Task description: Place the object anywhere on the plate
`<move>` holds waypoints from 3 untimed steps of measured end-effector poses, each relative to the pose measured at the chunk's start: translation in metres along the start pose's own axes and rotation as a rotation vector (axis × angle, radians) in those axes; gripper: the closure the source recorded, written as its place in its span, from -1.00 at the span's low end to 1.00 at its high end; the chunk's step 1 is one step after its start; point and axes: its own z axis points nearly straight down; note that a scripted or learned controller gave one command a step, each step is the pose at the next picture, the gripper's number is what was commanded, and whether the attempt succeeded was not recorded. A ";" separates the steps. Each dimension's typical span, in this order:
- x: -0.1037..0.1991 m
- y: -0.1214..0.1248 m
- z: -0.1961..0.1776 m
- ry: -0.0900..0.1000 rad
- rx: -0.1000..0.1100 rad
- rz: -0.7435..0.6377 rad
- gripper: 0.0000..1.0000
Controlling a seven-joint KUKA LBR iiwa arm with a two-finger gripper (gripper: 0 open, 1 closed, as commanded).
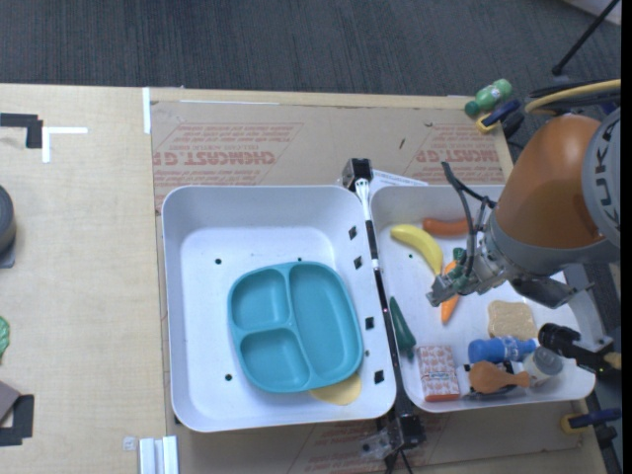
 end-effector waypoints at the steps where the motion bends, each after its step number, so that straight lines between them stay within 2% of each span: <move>1: 0.084 0.029 0.000 0.000 0.000 0.151 1.00; 2: 0.159 0.065 0.003 0.000 0.003 0.233 1.00; 3: 0.159 0.065 0.003 0.000 0.003 0.232 -1.00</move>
